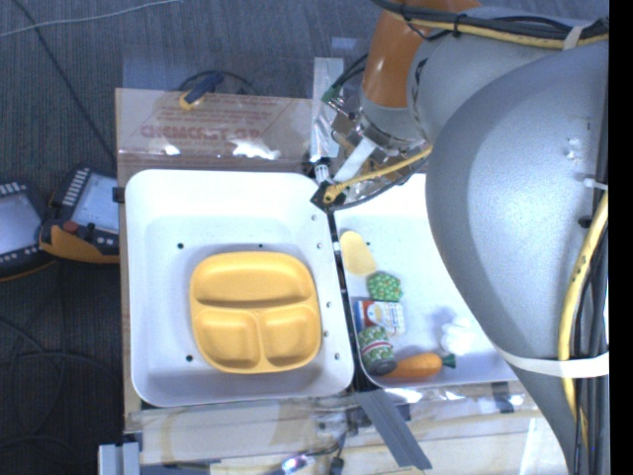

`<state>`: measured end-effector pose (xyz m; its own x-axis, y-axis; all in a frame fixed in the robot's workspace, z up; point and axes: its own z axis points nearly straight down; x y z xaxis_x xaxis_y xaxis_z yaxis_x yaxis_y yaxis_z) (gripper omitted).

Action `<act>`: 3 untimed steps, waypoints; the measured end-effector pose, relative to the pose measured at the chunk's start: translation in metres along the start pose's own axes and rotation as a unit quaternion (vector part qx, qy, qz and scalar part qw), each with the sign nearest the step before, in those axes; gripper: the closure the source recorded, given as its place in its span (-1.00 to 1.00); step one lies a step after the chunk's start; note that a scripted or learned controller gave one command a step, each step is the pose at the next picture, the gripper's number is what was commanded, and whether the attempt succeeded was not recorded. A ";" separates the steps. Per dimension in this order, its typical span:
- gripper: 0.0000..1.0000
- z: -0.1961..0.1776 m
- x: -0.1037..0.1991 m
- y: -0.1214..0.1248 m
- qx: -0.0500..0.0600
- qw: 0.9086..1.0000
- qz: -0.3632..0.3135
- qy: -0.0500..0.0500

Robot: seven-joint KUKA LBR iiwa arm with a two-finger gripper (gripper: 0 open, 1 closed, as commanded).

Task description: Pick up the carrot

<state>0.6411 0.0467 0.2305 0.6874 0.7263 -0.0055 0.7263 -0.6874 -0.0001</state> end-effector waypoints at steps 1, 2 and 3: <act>1.00 0.049 -0.009 0.005 0.001 0.992 0.129 -0.001; 1.00 -0.065 -0.006 -0.004 0.000 1.000 0.020 0.000; 1.00 0.063 0.052 -0.034 0.002 0.993 0.119 -0.001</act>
<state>0.6522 0.1072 0.1678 0.8394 0.5435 -0.0072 0.5435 -0.8394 -0.0018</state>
